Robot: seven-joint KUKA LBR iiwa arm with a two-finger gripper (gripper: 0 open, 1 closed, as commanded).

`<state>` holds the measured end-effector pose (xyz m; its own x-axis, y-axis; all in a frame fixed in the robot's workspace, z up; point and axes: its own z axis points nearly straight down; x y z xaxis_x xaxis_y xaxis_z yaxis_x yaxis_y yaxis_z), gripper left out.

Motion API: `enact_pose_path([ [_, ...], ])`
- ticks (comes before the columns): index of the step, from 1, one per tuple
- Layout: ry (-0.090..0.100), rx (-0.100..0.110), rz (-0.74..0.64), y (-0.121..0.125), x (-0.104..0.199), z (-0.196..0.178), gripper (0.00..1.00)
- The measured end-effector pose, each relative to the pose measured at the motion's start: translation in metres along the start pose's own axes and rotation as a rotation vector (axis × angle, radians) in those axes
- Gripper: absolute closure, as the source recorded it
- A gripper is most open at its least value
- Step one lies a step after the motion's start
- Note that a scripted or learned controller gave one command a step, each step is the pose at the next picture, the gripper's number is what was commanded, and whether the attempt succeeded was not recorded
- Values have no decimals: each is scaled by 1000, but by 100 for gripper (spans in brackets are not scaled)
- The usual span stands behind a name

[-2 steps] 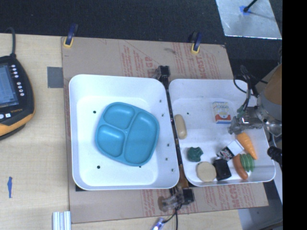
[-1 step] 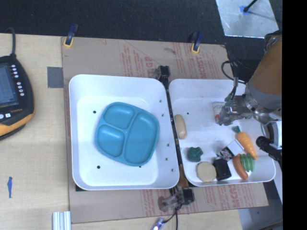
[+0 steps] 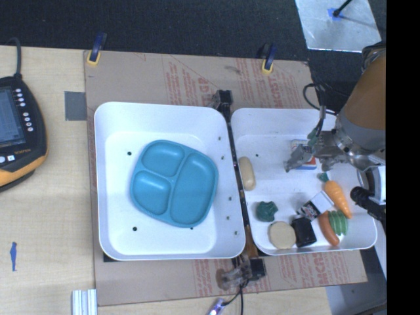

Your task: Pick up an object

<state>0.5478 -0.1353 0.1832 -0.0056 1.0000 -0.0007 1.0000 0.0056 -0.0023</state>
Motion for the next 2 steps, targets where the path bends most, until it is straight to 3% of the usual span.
enact_pose_path([
  [1,0,0,4,16,-78,18,0],
  [2,1,2,0,-32,-76,88,0],
])
